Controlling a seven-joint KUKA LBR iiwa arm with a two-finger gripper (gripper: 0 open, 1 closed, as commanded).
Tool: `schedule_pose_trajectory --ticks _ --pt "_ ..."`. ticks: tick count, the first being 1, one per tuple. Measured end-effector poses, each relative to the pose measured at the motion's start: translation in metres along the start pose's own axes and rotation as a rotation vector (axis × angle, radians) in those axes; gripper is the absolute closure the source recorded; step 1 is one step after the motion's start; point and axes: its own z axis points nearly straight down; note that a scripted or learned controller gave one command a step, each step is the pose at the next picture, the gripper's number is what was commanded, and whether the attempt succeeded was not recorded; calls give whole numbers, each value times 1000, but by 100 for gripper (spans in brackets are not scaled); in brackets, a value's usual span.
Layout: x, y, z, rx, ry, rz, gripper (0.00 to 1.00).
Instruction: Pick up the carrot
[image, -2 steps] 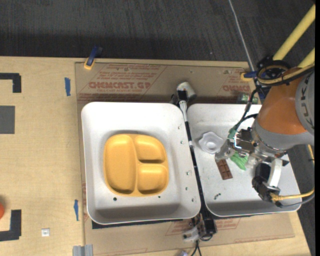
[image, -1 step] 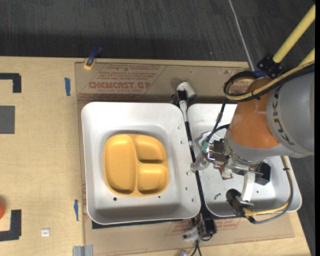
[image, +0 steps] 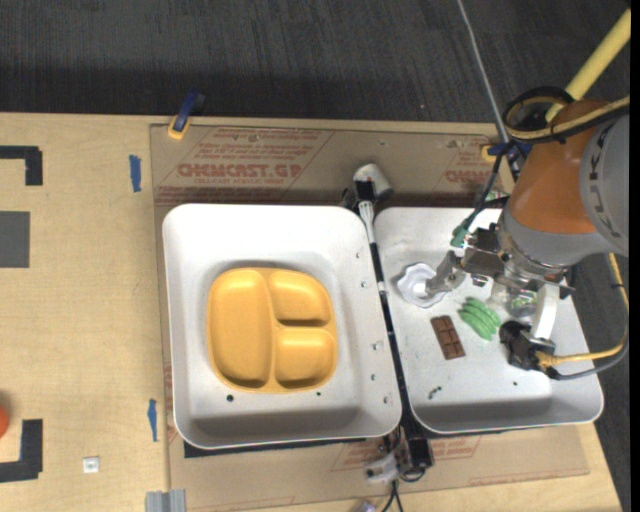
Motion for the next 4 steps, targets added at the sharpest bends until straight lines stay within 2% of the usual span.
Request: schedule_pose_trajectory --ticks 1,2,3,4 --pt "-42 -13 17 4 1 -73 0" --pt "33 -70 16 4 1 -12 0" --pt "12 25 -34 0 0 24 0" --pt "100 -61 16 4 1 -65 0"
